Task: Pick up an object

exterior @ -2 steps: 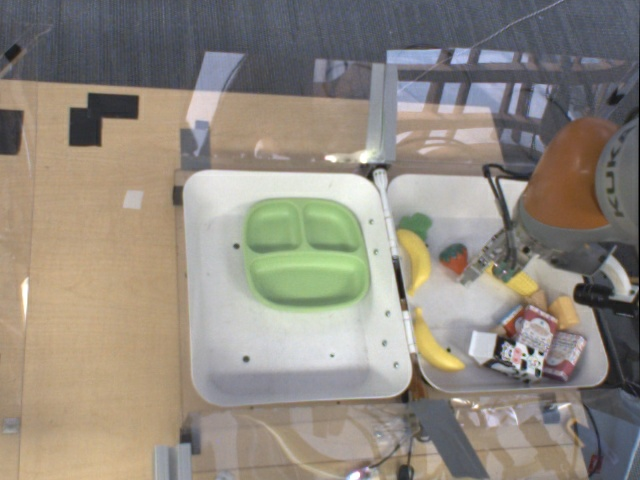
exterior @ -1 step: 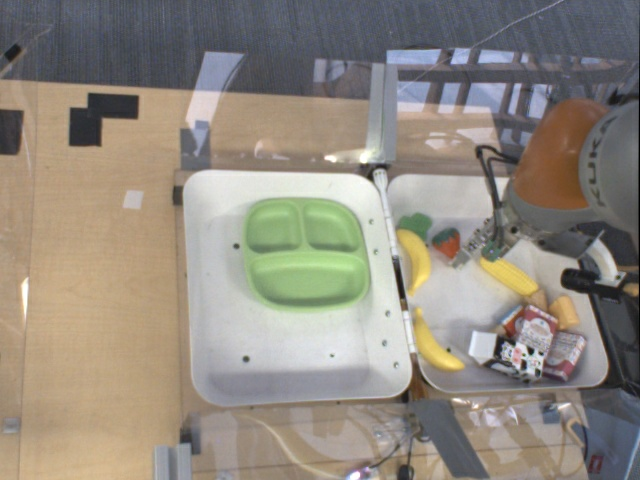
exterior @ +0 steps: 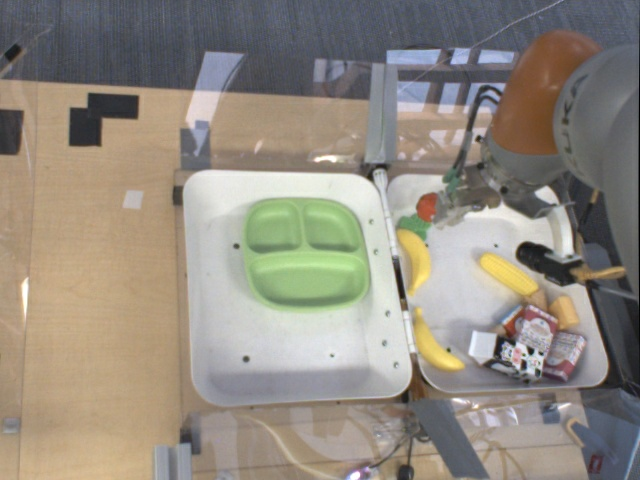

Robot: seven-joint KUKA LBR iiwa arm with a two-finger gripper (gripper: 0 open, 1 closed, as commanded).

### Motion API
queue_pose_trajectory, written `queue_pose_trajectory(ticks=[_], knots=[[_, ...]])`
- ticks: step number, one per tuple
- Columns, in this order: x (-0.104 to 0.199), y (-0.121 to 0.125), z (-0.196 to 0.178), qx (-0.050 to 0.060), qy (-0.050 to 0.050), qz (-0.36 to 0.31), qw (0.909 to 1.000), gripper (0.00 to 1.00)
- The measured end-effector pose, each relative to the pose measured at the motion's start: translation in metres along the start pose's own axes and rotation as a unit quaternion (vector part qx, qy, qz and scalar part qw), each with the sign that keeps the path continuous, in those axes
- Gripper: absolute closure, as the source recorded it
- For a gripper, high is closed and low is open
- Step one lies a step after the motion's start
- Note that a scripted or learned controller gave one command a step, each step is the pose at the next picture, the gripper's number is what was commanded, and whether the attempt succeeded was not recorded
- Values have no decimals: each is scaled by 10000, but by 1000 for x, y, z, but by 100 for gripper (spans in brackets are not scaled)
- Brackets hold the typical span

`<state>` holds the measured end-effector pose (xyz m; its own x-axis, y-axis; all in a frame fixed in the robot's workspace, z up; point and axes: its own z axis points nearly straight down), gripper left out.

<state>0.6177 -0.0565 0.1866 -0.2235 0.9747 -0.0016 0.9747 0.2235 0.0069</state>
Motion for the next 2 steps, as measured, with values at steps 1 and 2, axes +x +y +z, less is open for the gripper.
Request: queue_pose_trajectory(ticks=[1,2], knots=[[-44,-48,73,29,2,808,9967,100],[-69,-105,95,-44,-25,-424,9991,100]])
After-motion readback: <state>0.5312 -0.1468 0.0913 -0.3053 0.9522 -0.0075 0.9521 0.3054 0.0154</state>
